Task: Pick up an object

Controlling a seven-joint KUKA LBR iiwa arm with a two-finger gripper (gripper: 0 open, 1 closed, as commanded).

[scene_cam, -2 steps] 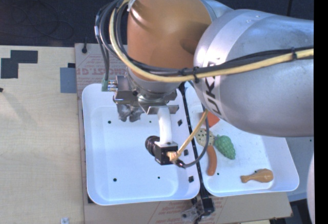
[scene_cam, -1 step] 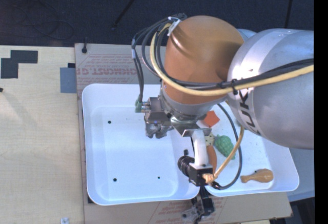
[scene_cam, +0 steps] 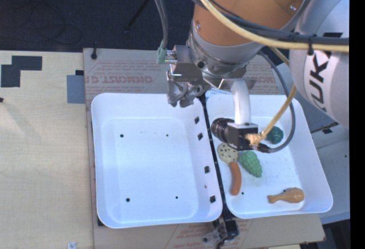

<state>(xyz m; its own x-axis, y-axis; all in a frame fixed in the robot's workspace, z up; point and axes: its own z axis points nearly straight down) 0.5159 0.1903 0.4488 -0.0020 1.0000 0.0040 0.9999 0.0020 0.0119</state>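
My gripper (scene_cam: 186, 94) hangs over the far end of the divider between the two bins, under the big orange and grey wrist. The right bin (scene_cam: 311, 145) holds several toy foods. A round spotted slice (scene_cam: 227, 154) lies near the divider. An orange sausage (scene_cam: 235, 178) lies just in front of it. A bumpy green piece (scene_cam: 251, 163) sits to their right. Behind a cable is a teal piece (scene_cam: 276, 135), partly hidden. A tan drumstick (scene_cam: 287, 196) lies near the front right corner. All of them lie well in front and to the right of the gripper.
The left bin (scene_cam: 148, 162) stands beside the right one, with a black divider strip (scene_cam: 208, 156) between them. A white bracket with a black cylinder (scene_cam: 232, 128) and a yellow cable hang from the arm over the right bin, above the spotted slice.
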